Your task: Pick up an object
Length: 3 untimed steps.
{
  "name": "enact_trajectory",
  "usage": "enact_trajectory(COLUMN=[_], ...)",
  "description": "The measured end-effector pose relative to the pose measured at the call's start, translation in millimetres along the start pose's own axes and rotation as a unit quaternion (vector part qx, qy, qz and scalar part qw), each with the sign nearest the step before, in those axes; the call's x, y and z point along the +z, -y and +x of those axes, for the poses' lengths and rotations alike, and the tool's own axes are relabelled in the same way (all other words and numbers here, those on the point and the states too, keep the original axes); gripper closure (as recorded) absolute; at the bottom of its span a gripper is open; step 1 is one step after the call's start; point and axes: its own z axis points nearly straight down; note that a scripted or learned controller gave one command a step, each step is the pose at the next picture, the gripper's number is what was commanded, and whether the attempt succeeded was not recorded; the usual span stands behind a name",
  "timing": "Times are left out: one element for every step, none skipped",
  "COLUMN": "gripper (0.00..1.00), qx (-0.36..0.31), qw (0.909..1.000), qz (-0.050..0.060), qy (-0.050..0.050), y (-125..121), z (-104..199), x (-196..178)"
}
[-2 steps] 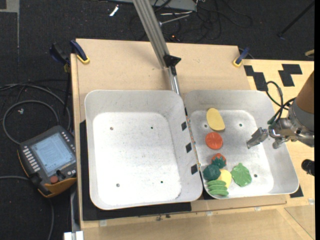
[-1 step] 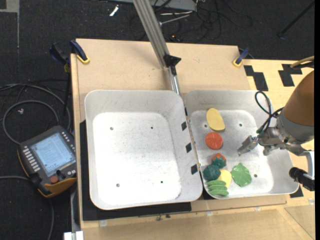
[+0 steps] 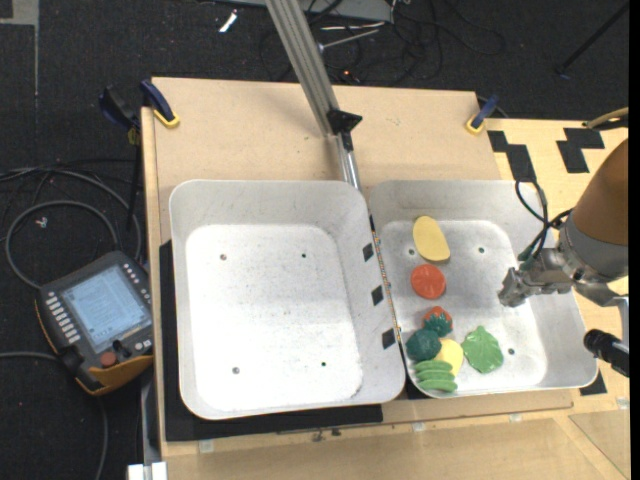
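Here we are above the bench, and the action sits in the right-hand shallow white plastic bin (image 3: 560, 368). The grey arm with its orange band (image 3: 606, 208) comes in from the right edge, and its two-finger gripper (image 3: 512, 293) hangs low over bare bin floor near the right wall. Nothing lies between the claw's tips, so no catch. Open or closed? I cannot tell; the tip is a small grey lump from this angle.

The candidates are all bunched on the left half of that bin, pressed towards the shared divider. There's a flat yellow oval piece (image 3: 430, 238) at the top, a round orange-red piece (image 3: 428, 282) just below it, and further down a tight cluster: a small red-and-green piece (image 3: 437, 319), a dark teal lumpy piece (image 3: 422, 345), a pale yellow piece (image 3: 451, 354), a bright green leafy piece (image 3: 482, 351) and a ridged light green piece (image 3: 435, 374) at the bottom rim. The leafy one lies nearest the claw, yet apart from it.

That cluster is touching and overlapping, so clean edges are hard to read; the two upper pieces stand freer and look like easier grabs.

The left-hand white bin (image 3: 270, 298) bears only specks. The arm's upper body is cut off by the frame edge.
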Motion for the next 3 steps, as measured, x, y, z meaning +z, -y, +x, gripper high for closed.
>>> enact_trajectory(gripper=[1.0,1.0,1.0], qx=[-0.002,-0.002,-0.004], qw=[1.0,1.0,1.0], qz=[-0.002,-0.003,0.001], qy=[0.001,0.001,-0.001], y=[-5.2,-7.2,-5.9], z=[9.7,9.4,66.5], x=[-55.1,-108.4,-95.6])
